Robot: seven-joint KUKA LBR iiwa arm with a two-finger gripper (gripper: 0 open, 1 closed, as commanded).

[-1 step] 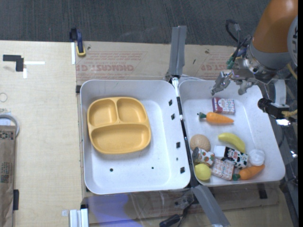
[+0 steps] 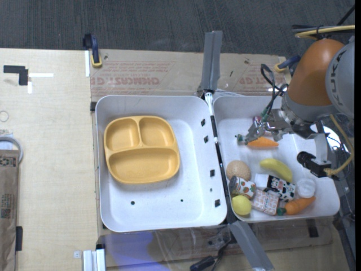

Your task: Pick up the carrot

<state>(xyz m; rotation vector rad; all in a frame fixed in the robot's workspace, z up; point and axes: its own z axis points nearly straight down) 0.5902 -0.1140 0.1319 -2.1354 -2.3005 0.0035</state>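
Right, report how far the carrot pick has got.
Done: the gripper has been brought into the right bin, right at the upper carrot. In hand: the grasp itself; the carrot lies on the bin floor at the gripper's tip, and I can't tell whether it is gripped. Left: securing it and lifting it clear. A second carrot sits untouched in the bin's lower right corner.

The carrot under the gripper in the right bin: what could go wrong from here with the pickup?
1. The gripper sits over one end of the carrot, not its middle, so the carrot might tip or slip out when lifted.
2. A second carrot lies in the bin's lower right corner; a retry could go to that one instead.
3. The banana lies just below, so a shifted carrot might roll against it.
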